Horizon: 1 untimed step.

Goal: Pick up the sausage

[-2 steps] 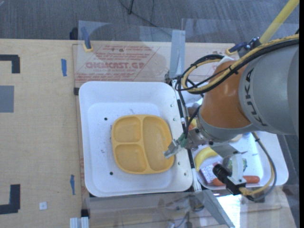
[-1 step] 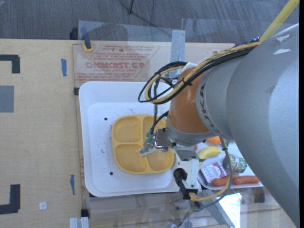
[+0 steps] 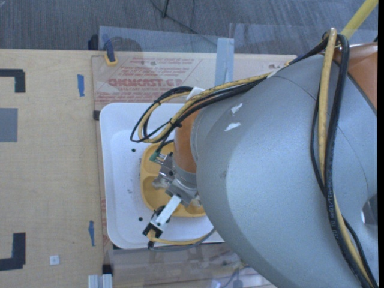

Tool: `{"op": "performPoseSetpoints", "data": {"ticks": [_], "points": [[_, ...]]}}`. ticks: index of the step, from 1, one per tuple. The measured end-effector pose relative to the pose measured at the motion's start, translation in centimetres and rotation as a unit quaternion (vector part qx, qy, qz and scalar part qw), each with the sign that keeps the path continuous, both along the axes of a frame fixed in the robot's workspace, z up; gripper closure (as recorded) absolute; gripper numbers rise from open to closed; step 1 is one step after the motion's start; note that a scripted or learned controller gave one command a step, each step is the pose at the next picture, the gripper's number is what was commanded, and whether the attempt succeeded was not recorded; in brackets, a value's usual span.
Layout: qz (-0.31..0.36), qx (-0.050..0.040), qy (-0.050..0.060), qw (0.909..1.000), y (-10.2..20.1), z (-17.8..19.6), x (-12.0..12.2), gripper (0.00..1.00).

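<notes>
Nearest us looms the broad grey robot arm with its orange band (image 3: 270, 161), covering most of the view's right side. Below its wrist the claw (image 3: 173, 188) hangs low over the shallow white plastic bin (image 3: 117, 161) on the pale wooden desk (image 3: 48, 161), right above a round yellow dish (image 3: 148, 176). Whether the claw is apart or together we cannot tell, since the wrist hides it. Nor can we place the sausage; it probably lies under the wrist, on or beside the yellow dish. To grasp well, we judge the claw should centre across the sausage's short width and descend until just clear of the surface. It should then close firmly and lift straight up, so the sausage neither rolls out nor drags the dish along.
</notes>
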<state>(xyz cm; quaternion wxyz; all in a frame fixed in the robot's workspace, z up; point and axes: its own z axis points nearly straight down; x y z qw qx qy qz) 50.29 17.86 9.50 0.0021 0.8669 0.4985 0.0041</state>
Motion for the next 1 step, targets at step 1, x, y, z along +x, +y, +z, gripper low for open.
{"op": "performPoseSetpoints", "data": {"ticks": [1], "points": [[-0.001,-0.0027,-0.008,1.0000,-0.37,1.59,0.52,1.00]]}}
